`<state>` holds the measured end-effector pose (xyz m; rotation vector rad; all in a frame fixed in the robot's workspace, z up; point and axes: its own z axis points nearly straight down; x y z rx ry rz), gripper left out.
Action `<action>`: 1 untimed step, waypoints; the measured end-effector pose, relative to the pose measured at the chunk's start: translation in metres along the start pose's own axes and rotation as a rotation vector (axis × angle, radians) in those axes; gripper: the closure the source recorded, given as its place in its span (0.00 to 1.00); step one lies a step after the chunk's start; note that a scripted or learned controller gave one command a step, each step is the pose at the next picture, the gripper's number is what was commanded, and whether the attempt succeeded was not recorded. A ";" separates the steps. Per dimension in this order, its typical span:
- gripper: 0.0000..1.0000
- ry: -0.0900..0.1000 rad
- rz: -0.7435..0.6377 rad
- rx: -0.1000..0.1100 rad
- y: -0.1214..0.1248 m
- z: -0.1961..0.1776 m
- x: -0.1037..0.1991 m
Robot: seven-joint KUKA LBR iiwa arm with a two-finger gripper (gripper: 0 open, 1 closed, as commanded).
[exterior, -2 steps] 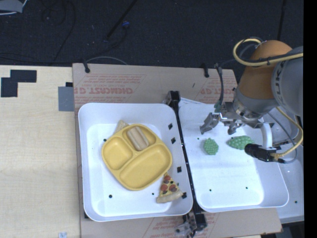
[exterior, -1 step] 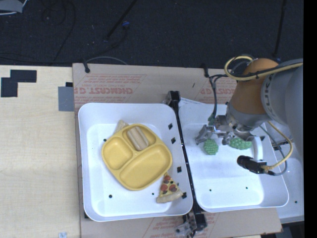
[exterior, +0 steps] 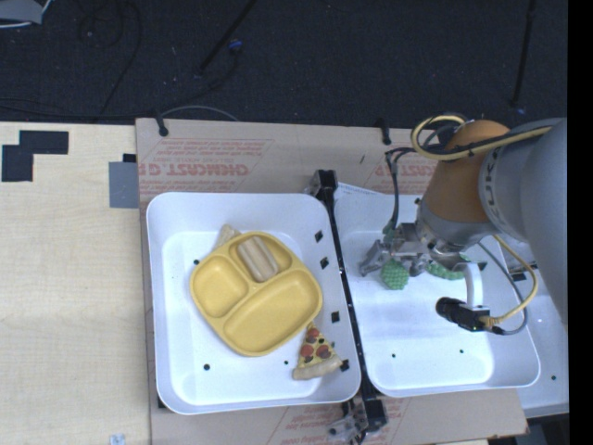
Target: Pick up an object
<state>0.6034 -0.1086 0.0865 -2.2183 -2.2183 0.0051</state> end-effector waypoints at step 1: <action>1.00 0.000 0.003 0.001 0.000 -0.010 -0.001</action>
